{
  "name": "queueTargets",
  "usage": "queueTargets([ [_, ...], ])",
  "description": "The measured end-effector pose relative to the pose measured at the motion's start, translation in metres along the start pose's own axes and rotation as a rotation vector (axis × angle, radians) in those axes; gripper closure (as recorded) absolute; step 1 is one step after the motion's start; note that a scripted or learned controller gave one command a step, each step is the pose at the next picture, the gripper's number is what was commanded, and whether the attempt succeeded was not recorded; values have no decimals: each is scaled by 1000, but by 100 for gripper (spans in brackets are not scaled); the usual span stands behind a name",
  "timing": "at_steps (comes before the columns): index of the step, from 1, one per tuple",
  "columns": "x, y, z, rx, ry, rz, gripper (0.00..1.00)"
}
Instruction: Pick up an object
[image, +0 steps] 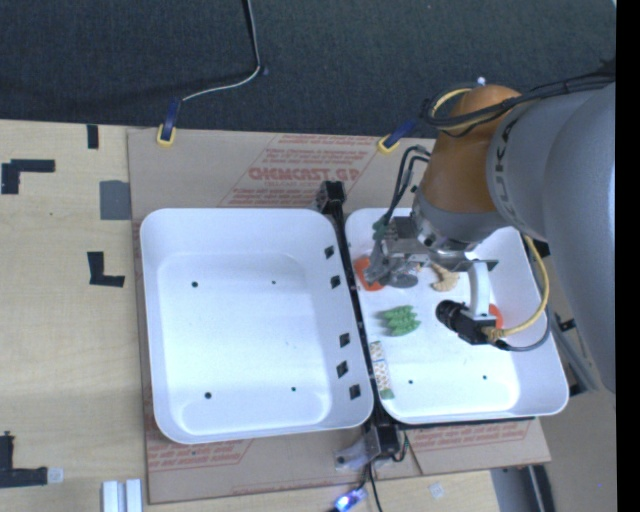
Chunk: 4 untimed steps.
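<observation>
Camera view: your arm reached into the right bin (530, 385) from the right.
You had the end effector (385, 268) low at that bin's left wall, over a small orange-red object (371, 283); whether it gripped anything, I could not tell. A green toy (401, 320) lay just below, apart from it. The left bin (160, 300) sat alongside on the bench (60, 330).

White left bin (240, 330) on cardboard sheet (290, 170), wooden bench (60, 330) with black tape marks (100, 268), white cable (215, 90).
</observation>
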<state>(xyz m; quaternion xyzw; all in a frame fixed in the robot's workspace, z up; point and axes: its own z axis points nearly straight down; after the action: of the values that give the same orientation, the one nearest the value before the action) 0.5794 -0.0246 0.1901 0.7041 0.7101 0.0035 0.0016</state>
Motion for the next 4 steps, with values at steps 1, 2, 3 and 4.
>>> queueTargets([
  [1,76,2,-101,-3,1,-3,100],
  [2,83,-54,-201,-2,0,4,100],
  [3,149,-94,-246,3,1,-2,100],
  [4,195,-92,-328,-1,1,2,100],
])
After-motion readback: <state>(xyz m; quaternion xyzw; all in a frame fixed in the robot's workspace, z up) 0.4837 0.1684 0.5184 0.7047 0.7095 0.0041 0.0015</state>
